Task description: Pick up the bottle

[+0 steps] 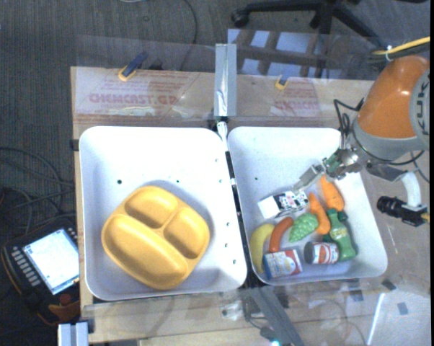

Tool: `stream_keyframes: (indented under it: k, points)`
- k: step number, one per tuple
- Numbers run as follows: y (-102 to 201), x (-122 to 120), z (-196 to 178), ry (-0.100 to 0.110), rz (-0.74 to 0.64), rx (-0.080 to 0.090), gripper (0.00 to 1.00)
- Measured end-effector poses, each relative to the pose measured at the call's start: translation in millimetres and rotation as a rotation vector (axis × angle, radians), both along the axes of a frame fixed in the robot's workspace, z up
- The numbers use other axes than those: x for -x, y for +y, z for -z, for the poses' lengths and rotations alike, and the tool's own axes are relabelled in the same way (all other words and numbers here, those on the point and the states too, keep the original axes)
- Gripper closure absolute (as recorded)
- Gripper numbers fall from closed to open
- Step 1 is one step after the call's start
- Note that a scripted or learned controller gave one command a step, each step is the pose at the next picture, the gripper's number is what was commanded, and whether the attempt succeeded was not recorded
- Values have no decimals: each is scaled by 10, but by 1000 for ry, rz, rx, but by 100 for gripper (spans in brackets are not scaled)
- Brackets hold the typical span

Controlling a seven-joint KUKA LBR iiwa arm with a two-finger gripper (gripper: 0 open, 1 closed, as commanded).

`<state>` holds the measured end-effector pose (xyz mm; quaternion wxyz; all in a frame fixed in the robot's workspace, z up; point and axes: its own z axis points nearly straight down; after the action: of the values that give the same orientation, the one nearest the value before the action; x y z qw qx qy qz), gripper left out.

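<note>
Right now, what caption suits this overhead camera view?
Arm's gripper hovers over toys and a green bottle in the right bin; yellow tray left.

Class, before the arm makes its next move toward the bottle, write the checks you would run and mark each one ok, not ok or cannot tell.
1. Green bottle lies in the right bin: ok.
2. Gripper over the right bin: ok.
3. Gripper above the bottle: not ok; it hangs over the white box.
4. Bottle free of neighbours: not ok; carrot and can crowd it.
5. Finger opening: cannot tell.
</note>
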<state>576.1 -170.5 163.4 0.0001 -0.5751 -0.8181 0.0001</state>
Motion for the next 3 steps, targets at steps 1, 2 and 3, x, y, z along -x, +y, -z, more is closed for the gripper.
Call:
stream_keyframes:
  k: [1, 2, 3]
  points:
    - [-1, 459, 639, -30, -256, 9, 0]
    - [-287, 831, 713, -26, -335, 10, 0]
    - [-528, 924, -181, 1, 77, 1, 0]
